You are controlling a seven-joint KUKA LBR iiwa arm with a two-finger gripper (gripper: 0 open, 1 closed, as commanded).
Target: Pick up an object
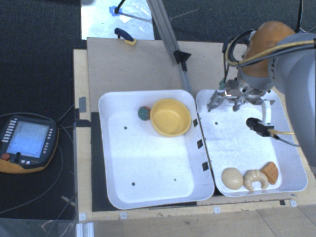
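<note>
My gripper (225, 104) hangs over the far end of the right bin (296, 147), its fingers spread open with nothing between them. At that bin's near end lie a pale round bun (232, 178), a croissant (256, 180) and an orange waffle piece (270, 172), well below the gripper in the view. The left bin (148, 181) holds a yellow bowl (170, 117) at its far right, with a small dark green ball (143, 113) touching the bowl's left side.
A grey pole (167, 28) slants across the board behind the bins and ends near the gap between them. A blue and yellow clamp (125, 35) sits at the board's far edge. A teach pendant (25, 142) lies on the floor at left.
</note>
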